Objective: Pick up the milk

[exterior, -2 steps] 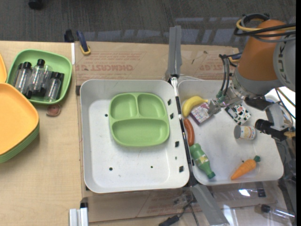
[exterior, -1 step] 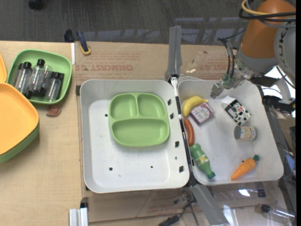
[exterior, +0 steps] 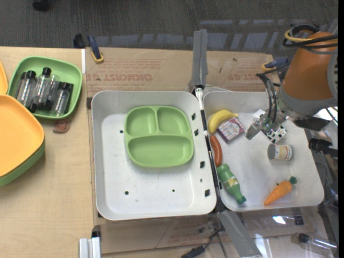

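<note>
Brown cardboard-covered counter [exterior: 134, 71], bearing two shallow white bins side by side. Left white bin [exterior: 107, 160] with a light green three-part plastic plate [exterior: 159, 136] lying flat in it. Right white bin [exterior: 252, 165] crowded with small goods. Grey arm with orange band [exterior: 307, 63] reaching in from the right, down over the far right part of that bin.

Along the right bin's left wall, from far to near:
- yellow banana [exterior: 219, 118]
- red sausage [exterior: 216, 149]
- green plastic bottle [exterior: 230, 183]

Purple and white packet [exterior: 231, 128] just beside the banana. Orange toy carrot [exterior: 278, 192] near the front right corner. Small white jar with a yellow label [exterior: 280, 152] on its side.

Small white milk carton with black cow patches [exterior: 277, 134], tilted, just behind the jar and right up against the jaws. Whether the jaws are spread, closed or gripping the carton: cannot tell.
</note>
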